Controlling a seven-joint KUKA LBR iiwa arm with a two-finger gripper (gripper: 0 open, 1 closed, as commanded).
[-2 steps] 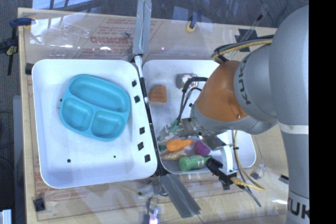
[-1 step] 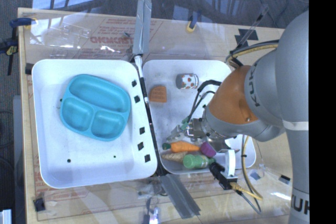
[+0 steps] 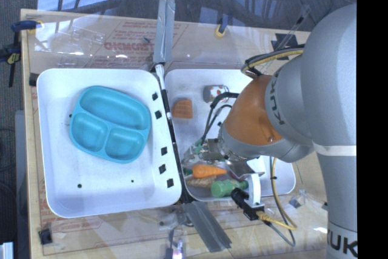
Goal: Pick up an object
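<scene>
In the right bin [image 3: 182, 79], an orange carrot [image 3: 208, 171] lies near the front wall with a green object [image 3: 225, 188] just in front of it. A brown bread-like piece [image 3: 182, 108] sits near the bin's left wall, and a small grey-and-silver object [image 3: 212, 93] lies behind it. My gripper [image 3: 206, 156] hangs low over the front of this bin, directly above the carrot, under the orange wrist band [image 3: 251, 118]. The arm covers much of the bin's right half.
The left bin [image 3: 51, 191] holds a blue divided plate [image 3: 111, 124]. A grey divider bar [image 3: 163, 27] runs back between the bins. Cables [image 3: 276, 215] trail from the wrist over the right bin's front right corner.
</scene>
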